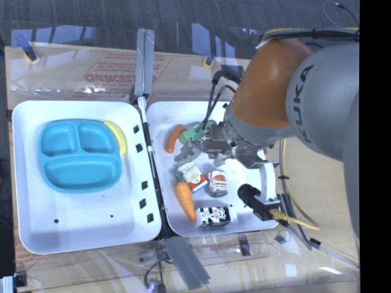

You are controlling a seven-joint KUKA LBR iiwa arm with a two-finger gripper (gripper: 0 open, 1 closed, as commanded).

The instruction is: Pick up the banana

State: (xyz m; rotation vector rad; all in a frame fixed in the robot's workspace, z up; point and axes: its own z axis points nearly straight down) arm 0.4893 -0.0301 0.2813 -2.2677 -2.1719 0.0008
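Gripper (204,144) low over right bin (244,224), banana (118,137) in left bin (79,237).
You can't tell the hand's state; banana hugs the blue tray's (79,154) right edge.

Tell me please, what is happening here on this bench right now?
A grey arm with an orange band reaches in from the right, with its gripper low over the right white bin, among an orange carrot, a small can and other toy food. The yellow banana it should pick up lies in the left white bin, against the blue divided plate, untouched.
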